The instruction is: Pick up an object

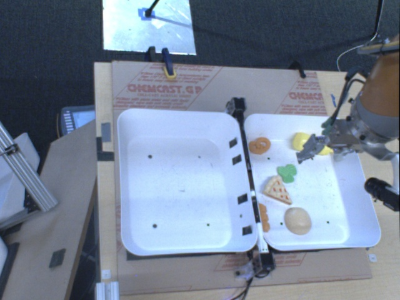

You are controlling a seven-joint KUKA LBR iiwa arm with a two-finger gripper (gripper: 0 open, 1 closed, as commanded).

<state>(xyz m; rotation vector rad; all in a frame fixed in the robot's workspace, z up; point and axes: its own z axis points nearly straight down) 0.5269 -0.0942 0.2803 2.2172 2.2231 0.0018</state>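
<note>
A robotics lab: clamped white bins (181,120) on a cardboard-covered bench (206,83).

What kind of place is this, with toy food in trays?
Probably a robotics lab bench set up for grasping trials. An industrial arm reaches over two white bins on a protective board; toy food such as a pizza slice lies in the right one, and cables run around the bench.

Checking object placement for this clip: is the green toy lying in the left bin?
No. The green toy lies in the right bin, just above the pizza slice.
</note>
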